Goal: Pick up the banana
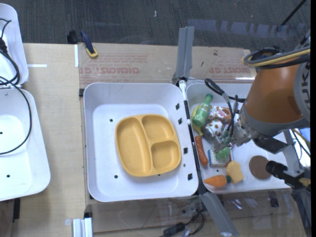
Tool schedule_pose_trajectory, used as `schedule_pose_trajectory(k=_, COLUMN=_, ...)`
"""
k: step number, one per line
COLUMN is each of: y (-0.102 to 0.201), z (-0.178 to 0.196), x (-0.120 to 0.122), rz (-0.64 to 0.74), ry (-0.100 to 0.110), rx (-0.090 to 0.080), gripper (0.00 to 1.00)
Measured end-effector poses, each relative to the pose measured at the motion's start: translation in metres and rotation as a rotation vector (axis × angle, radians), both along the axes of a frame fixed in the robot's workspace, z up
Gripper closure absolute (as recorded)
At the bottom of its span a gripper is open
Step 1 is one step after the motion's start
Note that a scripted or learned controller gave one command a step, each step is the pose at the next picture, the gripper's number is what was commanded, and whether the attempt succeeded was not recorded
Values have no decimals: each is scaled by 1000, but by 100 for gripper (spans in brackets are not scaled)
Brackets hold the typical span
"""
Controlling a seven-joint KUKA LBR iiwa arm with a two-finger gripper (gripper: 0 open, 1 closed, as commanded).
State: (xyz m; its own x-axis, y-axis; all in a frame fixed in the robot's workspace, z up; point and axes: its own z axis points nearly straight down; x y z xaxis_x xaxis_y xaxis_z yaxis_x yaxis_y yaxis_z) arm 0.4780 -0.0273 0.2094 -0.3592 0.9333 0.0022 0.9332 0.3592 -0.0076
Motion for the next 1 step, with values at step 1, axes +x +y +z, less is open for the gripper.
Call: schedule_pose_trajectory(k=1, y=15, z=54, x=2, rz=294, ry=-5, rx=1, gripper=0)
